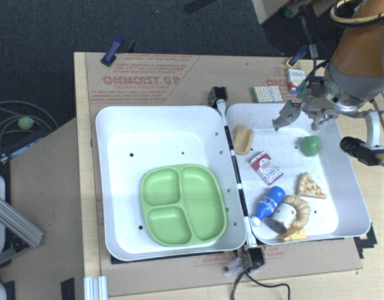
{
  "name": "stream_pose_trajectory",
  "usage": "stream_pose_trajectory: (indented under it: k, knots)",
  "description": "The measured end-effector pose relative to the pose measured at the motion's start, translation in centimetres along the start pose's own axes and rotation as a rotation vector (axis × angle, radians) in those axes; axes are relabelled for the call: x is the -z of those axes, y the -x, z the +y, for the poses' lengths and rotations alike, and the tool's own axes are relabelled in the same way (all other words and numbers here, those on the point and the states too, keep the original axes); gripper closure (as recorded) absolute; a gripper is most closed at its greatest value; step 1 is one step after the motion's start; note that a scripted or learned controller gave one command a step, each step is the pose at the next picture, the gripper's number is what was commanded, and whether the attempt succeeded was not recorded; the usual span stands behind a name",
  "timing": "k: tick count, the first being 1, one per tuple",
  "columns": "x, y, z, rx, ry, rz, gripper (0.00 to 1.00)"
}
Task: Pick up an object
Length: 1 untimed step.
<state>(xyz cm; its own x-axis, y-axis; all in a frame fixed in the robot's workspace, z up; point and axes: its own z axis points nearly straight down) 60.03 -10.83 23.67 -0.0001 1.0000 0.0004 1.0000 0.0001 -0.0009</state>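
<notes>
My gripper [300, 121] hangs open over the far part of the right bin [351, 186], its two fingers spread wide with nothing between them. Just below and right of it lies a green round object [310, 145]. A tan bread-like piece [243, 139] rests near the bin's left wall. A red and white packet [265, 167] lies in the middle. Nearer the front are a pizza slice toy [311, 187], a blue and white bottle [269, 202], and a brown ring-shaped toy [293, 215] over a yellow piece.
The left bin [117, 136] holds a green divided plate [182, 204]. A black clamp [219, 96] sits where the bins meet at the back. Small cards [268, 94] lie on the cardboard behind the right bin. Cables hang at the far left.
</notes>
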Motion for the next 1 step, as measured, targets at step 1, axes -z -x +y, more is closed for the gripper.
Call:
stream_pose_trajectory:
  k: [1]
  knots:
    - [-8.88,0.23,-6.86,-0.001,-0.004,0.000,0.00]
